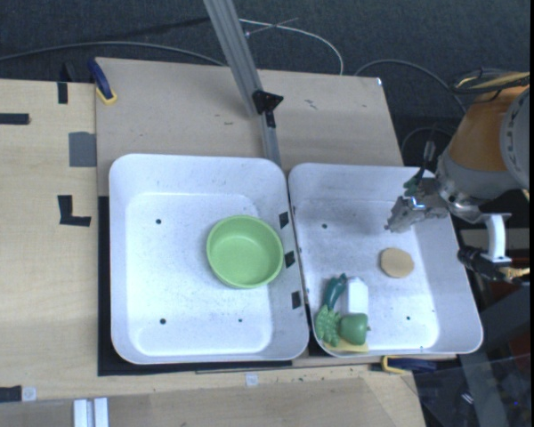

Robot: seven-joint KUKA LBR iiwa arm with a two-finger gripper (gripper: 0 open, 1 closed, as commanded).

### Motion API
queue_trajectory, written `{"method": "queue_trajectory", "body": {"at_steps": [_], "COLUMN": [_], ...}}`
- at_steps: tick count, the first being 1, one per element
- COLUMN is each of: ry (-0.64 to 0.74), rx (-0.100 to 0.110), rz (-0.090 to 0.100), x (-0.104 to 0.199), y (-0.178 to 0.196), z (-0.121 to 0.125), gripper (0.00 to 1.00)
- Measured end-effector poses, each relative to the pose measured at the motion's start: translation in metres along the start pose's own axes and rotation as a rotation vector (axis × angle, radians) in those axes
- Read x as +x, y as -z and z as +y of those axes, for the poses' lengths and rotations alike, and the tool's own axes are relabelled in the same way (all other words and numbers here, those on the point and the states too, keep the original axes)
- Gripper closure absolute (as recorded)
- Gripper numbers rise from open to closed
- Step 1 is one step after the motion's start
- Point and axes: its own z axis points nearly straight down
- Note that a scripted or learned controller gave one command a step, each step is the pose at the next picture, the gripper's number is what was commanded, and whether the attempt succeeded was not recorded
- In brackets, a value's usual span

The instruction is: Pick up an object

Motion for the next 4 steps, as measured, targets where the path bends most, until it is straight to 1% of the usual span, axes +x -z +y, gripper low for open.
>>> {"method": "queue_trajectory", "body": {"at_steps": [1,2,3,4], "ry": [0.001,0.0,0.006,0.006], "rx": [-0.001,-0.001,0.003,0.004], "rz": [0.0,-0.001,0.003,0.003], "x": [0.009,0.004,0.064,0.121], "y": [0.047,0.092,0.1,0.105], "z": [0.003,0.007,0.011,0.021], "gripper": [1.0,1.0,1.0,1.0]}}
